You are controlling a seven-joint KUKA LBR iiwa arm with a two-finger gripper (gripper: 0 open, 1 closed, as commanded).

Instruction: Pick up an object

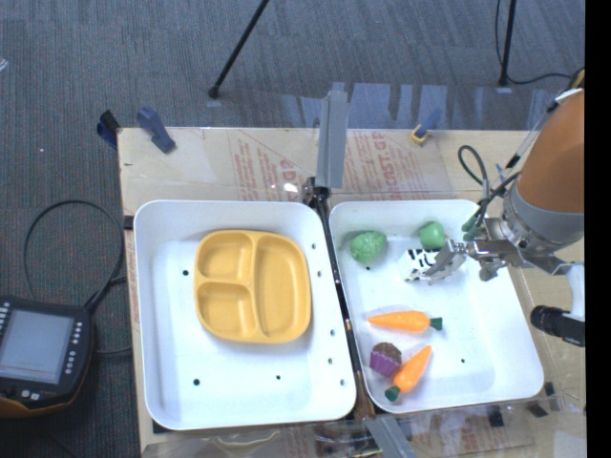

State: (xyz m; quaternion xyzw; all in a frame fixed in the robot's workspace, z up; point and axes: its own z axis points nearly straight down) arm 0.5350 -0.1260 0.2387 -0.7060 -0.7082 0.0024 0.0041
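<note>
The right bin [496, 351] holds a lumpy green ball [368, 246], a small green apple-like piece [431, 234], two orange carrots [406, 322] [412, 368], a dark purple piece [385, 358] and a small black-and-white object [416, 255]. My gripper [441, 263] reaches in from the right and sits low in this bin. It is just right of the black-and-white object and below the green apple-like piece. I see nothing clearly held in it.
The left bin [167, 370] holds a yellow divided plate [253, 284]. A grey post [331, 146] stands behind the seam between the bins. The arm's orange band [563, 160] hangs over the right bin's far right corner.
</note>
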